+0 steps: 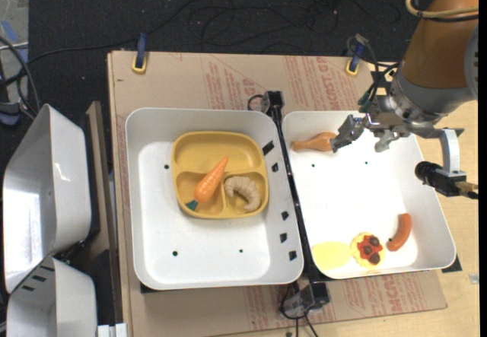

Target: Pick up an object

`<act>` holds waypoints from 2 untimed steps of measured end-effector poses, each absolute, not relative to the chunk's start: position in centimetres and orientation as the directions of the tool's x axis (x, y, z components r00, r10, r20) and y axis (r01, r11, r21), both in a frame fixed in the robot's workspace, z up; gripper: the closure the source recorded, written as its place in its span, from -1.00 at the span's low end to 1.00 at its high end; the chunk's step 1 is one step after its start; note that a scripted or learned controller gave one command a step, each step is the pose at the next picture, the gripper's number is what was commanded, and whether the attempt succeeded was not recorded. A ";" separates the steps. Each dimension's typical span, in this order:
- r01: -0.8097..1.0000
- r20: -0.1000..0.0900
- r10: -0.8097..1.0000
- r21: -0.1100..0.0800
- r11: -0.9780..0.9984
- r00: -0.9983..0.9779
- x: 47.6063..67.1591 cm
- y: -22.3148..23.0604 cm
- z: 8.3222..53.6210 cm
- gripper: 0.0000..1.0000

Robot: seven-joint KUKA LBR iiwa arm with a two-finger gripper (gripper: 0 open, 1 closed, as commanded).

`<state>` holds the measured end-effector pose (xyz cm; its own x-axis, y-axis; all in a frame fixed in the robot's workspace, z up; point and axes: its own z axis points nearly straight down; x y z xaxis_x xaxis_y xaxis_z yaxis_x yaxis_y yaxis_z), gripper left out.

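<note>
A brown board covers the tabletop (228, 73), cables on the dark floor (228, 8) behind; the pincer (365, 132) spreads wide.

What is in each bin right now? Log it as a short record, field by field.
left bin: yellow divided plate near its middle
on the plate: toy carrot lying across compartments; toy shrimp in the lower right compartment
right bin: toy chicken drumstick, toy sausage, small toy pizza, flat yellow piece
end effector: at the drumstick's thin end, near the right bin's upper edge
grasp: cannot tell whether the drumstick is held
arm: reaches in from the right
</note>
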<state>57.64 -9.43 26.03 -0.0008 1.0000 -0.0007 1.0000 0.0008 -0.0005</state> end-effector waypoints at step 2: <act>1.000 0.000 1.000 -0.004 -0.003 0.003 57.9 -10.3 16.5 -1.00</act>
<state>57.90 -10.34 16.51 0.0026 1.0000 0.0000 1.0000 -0.0026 -0.0044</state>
